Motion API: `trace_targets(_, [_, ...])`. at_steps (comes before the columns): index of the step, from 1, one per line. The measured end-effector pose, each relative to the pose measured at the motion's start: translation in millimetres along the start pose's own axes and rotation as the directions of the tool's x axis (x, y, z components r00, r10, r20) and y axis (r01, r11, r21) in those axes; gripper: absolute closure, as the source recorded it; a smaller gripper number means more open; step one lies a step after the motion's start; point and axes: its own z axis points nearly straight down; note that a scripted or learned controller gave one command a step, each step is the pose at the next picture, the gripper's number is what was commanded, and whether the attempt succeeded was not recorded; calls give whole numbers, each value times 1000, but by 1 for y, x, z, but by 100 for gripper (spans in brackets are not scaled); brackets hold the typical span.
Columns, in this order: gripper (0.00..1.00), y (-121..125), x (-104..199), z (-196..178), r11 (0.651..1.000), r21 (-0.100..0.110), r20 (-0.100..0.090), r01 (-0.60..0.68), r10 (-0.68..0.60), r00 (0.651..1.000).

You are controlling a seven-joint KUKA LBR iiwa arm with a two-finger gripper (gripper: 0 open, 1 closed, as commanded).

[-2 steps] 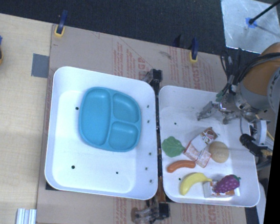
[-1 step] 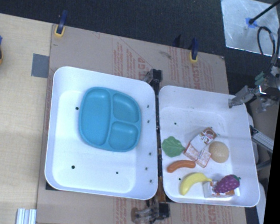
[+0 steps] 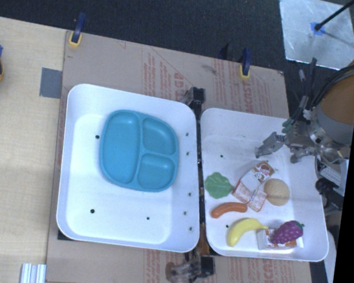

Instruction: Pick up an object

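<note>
- Nearest target: snack packet, just below the hand, in the right bin; potato, green toy, sausage, banana and grapes lie further out.
- Packet touches the potato, so drop straight down and centre on it to avoid nudging neighbours.
- Hand hovers over the bin's upper part, fingers spread, nothing between them.
- Arm enters from the right, wrist low.

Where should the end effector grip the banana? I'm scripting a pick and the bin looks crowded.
Probably across the banana's curved middle, coming straight down: it lies flat, and its right tip sits by the grapes, its upper side near the hot dog. The end effector is above the bin's far part.
</note>
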Motion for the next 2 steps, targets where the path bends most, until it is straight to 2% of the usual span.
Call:
trace_targets(1, [0,-41,32,-36,1000,-1,0,0,0,1000])
trace_targets(2, [0,-70,6,-31,1000,-1,1,-2,2,1000])
